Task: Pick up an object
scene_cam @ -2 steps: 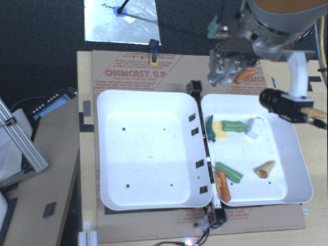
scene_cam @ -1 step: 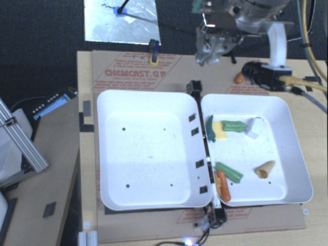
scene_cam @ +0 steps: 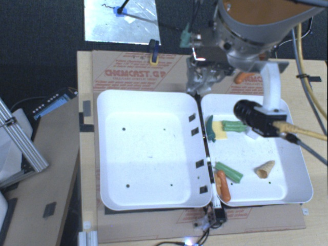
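Note:
My gripper (scene_cam: pixel 201 84) hangs at the back edge of the bins, right over the divider between them, and nothing can be made out in it. The right bin (scene_cam: pixel 292 186) holds several small objects. A yellow block (scene_cam: pixel 220 131) lies near the divider with a green piece (scene_cam: pixel 235 127) against its right side and a small green piece (scene_cam: pixel 209 127) on its left. Farther forward lie a green pod (scene_cam: pixel 229 172), an orange carrot-like piece (scene_cam: pixel 223 185) and a tan cone (scene_cam: pixel 265 169). All of these lie in front of the gripper, apart from it.
The left bin (scene_cam: pixel 146 147) sits beside the right one. A black cylinder (scene_cam: pixel 255 117) on a white bracket hangs from the arm over the right bin's back part. An orange object (scene_cam: pixel 245 78) lies behind the right bin. Cables run along the right side.

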Controlling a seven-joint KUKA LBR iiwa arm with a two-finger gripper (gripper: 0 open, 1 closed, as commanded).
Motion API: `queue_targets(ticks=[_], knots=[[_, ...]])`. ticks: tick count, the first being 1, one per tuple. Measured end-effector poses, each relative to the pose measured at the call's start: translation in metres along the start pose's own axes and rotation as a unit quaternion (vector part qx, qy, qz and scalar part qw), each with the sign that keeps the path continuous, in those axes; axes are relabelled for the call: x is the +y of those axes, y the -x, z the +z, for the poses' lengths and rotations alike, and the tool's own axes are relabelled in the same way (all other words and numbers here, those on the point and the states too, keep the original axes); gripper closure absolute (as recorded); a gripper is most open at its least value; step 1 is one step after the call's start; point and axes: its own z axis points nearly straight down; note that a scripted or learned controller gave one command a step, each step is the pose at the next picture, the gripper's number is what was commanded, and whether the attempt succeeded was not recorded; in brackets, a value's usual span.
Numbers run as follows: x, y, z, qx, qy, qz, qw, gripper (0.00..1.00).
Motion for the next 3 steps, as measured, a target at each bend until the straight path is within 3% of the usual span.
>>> queue_targets(ticks=[1,2,3], knots=[[0.044,-0.022,0.0,0.0,0.002,0.001,1.0,1.0],[0.048,0.083,0.05,-0.002,-0.001,0.007,1.0,1.0],[0.007,0.045,0.013,0.0,0.002,0.001,1.0,1.0]])
